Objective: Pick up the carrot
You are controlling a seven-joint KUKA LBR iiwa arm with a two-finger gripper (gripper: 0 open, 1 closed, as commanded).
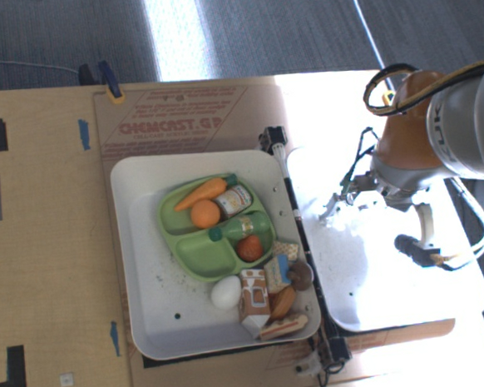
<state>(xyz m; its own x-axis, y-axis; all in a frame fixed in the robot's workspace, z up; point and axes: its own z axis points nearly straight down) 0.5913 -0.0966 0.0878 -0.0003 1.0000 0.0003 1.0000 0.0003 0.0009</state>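
Resting on green plate: carrot

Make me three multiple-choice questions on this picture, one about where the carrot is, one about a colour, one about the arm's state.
1. Where does the carrot lie?
A. On the green plate in the left bin
B. In the right bin
C. On the cardboard

2. What colour is the egg?
A. Orange
B. White
C. Green

3. Where is the gripper?
A. Clamped on the carrot
B. Over the right bin, apart from the carrot
C. Resting on the plate

Answers: 1 A, the carrot sits at the plate's upper rim. 2 B, it is white beside the plate. 3 B, it hangs over the right bin.
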